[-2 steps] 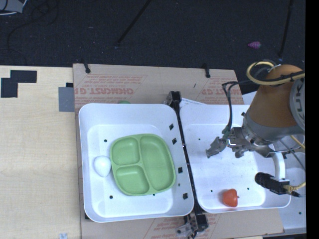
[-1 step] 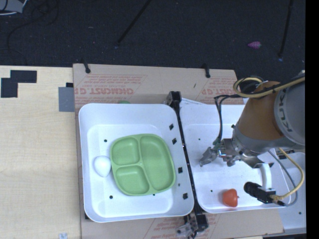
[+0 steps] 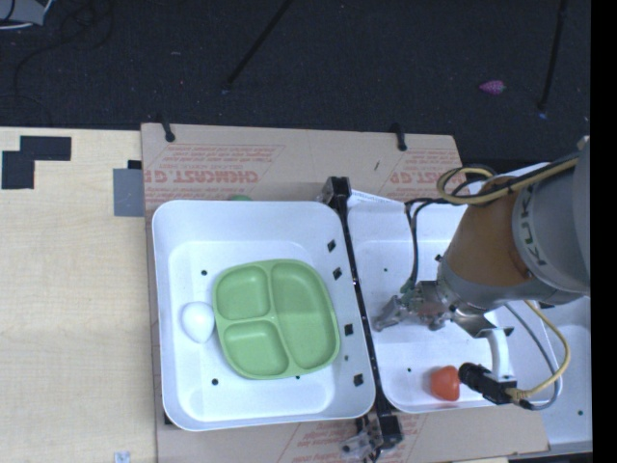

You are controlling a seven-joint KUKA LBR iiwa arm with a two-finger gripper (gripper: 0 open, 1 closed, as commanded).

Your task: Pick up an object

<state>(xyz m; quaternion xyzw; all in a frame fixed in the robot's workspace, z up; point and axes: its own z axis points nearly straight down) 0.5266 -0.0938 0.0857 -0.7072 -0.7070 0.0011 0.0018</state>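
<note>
The robot's hand [image 3: 390,314] hovers low in the right bin [image 3: 405,239], grip state unclear (nothing visibly held); the red ball [image 3: 444,383] lies nearby, unpicked.

The desk [image 3: 67,297] has a pale wood-grain top, bare on the left, with black shapes and a grey square marked near its far edge. A flat sheet of brown cardboard [image 3: 289,162] with red print lies on it, reaching from the middle to the right. On the cardboard sit two shallow white bins side by side, touching along a black clamped seam: the left bin [image 3: 174,258] and the right bin [image 3: 395,249].
</note>
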